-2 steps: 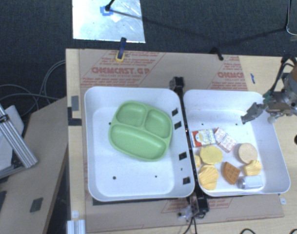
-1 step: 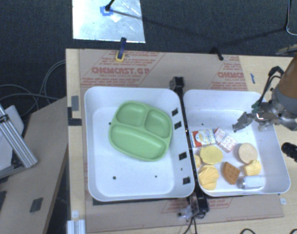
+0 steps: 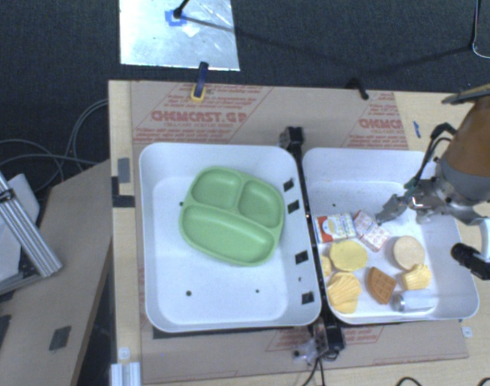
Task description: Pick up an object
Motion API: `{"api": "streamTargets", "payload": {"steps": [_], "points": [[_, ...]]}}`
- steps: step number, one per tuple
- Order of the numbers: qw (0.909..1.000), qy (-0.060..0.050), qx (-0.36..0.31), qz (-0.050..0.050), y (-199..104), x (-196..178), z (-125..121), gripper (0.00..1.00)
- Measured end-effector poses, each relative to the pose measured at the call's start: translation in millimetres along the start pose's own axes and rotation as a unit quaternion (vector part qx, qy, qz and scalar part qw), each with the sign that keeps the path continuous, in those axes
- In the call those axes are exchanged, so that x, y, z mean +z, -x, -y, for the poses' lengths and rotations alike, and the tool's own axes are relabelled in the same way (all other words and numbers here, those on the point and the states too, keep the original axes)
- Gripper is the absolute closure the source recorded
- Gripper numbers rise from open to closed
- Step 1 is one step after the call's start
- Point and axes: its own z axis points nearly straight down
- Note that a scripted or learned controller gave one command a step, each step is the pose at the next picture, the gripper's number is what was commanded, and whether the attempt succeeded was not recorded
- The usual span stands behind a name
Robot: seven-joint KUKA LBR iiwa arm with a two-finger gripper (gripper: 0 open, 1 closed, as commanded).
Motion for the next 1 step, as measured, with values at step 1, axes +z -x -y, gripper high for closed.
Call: {"api": "streamTargets", "payload": {"steps": [1], "points": [[1.0000, 0.003, 0.000, -0.001, -0.9, 45.8, -2.6, 0.00]]}}
